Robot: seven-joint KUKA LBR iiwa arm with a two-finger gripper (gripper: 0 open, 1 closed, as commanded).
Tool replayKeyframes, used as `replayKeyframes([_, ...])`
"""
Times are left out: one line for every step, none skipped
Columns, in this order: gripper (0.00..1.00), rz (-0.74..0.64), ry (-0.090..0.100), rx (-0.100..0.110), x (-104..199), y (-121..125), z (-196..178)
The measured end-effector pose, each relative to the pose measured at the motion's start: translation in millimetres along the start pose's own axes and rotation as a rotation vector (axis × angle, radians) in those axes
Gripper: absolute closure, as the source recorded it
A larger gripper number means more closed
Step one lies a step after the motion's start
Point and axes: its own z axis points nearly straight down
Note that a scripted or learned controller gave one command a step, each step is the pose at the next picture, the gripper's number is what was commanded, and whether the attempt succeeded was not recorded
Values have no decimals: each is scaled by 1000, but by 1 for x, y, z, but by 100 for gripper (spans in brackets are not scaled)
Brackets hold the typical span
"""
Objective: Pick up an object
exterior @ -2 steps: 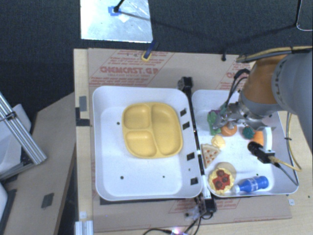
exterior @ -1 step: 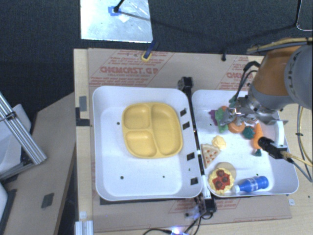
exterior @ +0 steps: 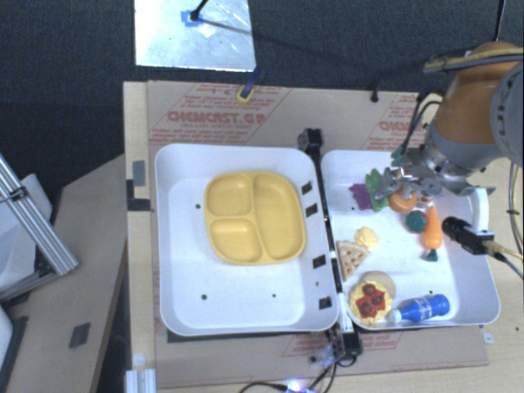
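Blue bottle [exterior: 423,307]: lying on its side at the near edge of the right bin [exterior: 483,297], just beside the small pizza plate [exterior: 370,298].
Pizza slice [exterior: 351,257]: resting near the divider, with a pale yellow piece [exterior: 367,237] just behind it.
Carrot [exterior: 431,228]: lying mid-bin, green tip [exterior: 431,255] pointing nearward.
Left bin [exterior: 176,219]: carrying a yellow divided tray [exterior: 253,217], well apart from the arm.
Far cluster: purple grapes [exterior: 359,193], a green leafy piece [exterior: 377,188] and an orange round piece [exterior: 402,202] crowding together, touching or nearly so.
Tool [exterior: 407,180]: hanging over that far cluster, right above the orange and green pieces; gap between the jaws hidden by the wrist body, so released or clenched cannot be told, and nothing seen gripped.
Task object: likely the orange or green piece beneath the tool, sitting in the bin's far part.
Risk: closing on two crowded pieces at once, or nudging the round one aside and coming up empty; likely cause, tight packing and a rolling shape.
Desk [exterior: 213,113]: brown sheet showing beyond both bins.
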Motion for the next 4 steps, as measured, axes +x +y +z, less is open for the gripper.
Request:
replayKeyframes([100, 0, 0, 1, 0, 1, -27])
replayKeyframes([100, -5, 1, 2, 57, 19, -18])
replayKeyframes([100, -6, 3, 2, 110, 42, -15])
replayKeyframes([100, -3, 2, 2, 149, 52, -34])
